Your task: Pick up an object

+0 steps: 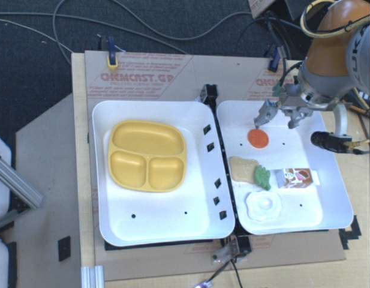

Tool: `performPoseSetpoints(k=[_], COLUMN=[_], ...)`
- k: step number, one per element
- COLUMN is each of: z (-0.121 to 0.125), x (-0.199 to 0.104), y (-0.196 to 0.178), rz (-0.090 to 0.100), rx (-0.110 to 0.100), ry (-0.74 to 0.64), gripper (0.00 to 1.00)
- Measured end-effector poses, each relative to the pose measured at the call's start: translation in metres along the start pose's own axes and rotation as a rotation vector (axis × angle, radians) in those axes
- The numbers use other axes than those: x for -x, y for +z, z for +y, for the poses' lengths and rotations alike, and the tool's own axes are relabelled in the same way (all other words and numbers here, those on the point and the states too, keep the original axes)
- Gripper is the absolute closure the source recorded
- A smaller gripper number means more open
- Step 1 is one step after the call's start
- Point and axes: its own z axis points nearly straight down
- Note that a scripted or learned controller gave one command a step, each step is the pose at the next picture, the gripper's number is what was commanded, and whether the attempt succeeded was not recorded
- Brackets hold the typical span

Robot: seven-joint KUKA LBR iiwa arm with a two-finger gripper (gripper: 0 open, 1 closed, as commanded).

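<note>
Two white bins, one yellow tray, one orange disc, bread slice, green piece, fried egg, packet, claw spread, empty

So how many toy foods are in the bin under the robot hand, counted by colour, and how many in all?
Orange-red: 1, round slice
Tan: 1, bread
Green: 1, leafy piece
White: 1, fried egg
Printed packet: 1
Total: 5

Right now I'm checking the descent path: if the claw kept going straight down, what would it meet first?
Probably the bare floor of the right bin; the claw sits just above and right of the orange disc, though depth is unclear.
</note>
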Motion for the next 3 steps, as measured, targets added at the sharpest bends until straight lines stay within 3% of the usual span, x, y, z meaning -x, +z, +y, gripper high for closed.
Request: performPoseSetpoints(k=[1, 3], z=[0.003, -0.002], x=[0.0, -0.002], y=[-0.009, 0.114], rz=[-0.002, 0.0], rx=[0.015, 0.009], ry=[-0.003, -0.002], gripper=[0.0, 0.0])
